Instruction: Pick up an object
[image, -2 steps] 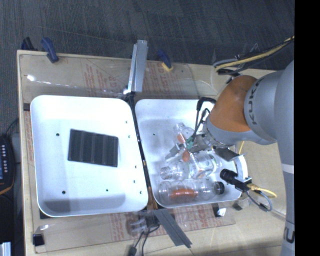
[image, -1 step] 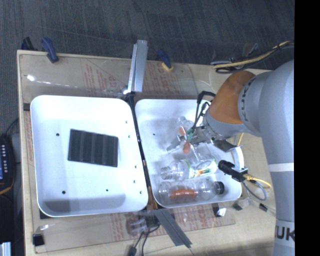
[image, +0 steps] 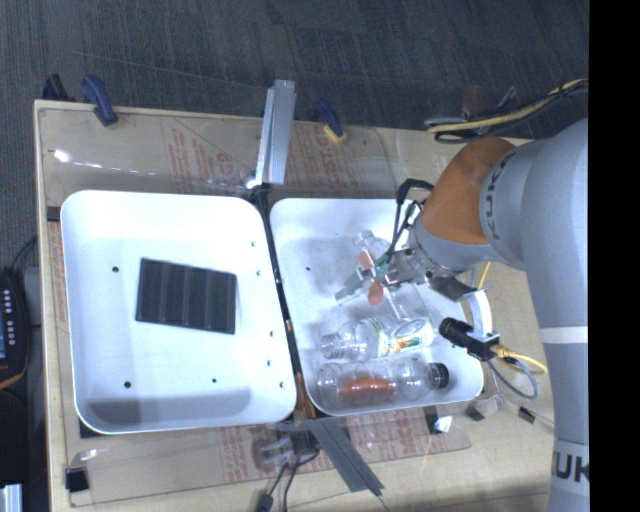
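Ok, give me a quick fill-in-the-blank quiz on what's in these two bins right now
1. The dark grey ribbed slab lies in the ____ bin of the view.
2. The clear plastic bottles lie in the ____ bin of the view.
3. The arm reaches in from the view's ____ side.
4. The band above the wrist is ____.

Missing words: left; right; right; orange

The arm (image: 520, 200) hides the right bin's (image: 300, 300) far corner.

bins (image: 90, 230) white | mat (image: 186, 295) dark grey striped | arm (image: 545, 200) grey, orange band
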